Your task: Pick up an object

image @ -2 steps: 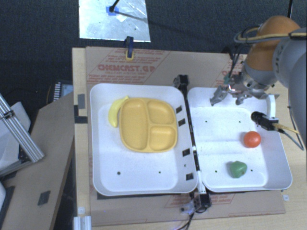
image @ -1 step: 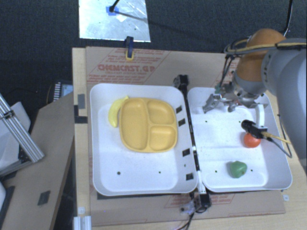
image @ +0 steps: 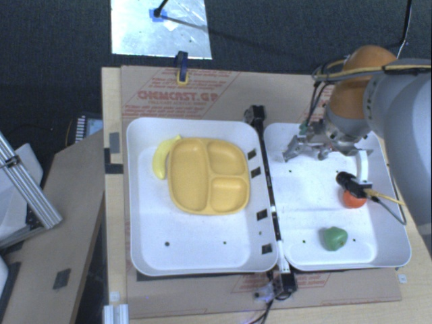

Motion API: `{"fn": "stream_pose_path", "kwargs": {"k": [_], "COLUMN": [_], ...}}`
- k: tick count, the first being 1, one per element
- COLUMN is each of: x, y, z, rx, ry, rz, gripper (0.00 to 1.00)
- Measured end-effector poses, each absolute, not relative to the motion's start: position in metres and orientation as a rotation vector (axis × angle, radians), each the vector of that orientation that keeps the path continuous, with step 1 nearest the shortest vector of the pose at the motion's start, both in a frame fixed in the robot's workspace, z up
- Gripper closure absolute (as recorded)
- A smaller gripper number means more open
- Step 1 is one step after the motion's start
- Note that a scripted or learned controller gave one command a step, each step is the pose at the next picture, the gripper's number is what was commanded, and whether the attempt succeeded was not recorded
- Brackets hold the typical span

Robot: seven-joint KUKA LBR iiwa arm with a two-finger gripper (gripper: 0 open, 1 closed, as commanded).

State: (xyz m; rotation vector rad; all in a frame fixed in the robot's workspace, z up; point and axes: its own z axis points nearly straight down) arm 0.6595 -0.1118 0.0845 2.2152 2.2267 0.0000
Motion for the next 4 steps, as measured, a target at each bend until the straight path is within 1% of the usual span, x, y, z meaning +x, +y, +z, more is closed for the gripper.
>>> {"fn": "stream_pose_path", "kwargs": {"k": [1,2,3,4], "x": [0.661,0.667,0.662,0.664], "y": [-0.112,-0.108,-0.106,-0.107], "z": [0.097,0.142,0.205,0.247], "rx": [2.210,2.212,2.210,2.209], "ry": [2.226,2.224,2.224,2.225], "rz": [0.004,0.007,0.008,0.007], "gripper": [1.00,1.00,1.00,1.00]}}
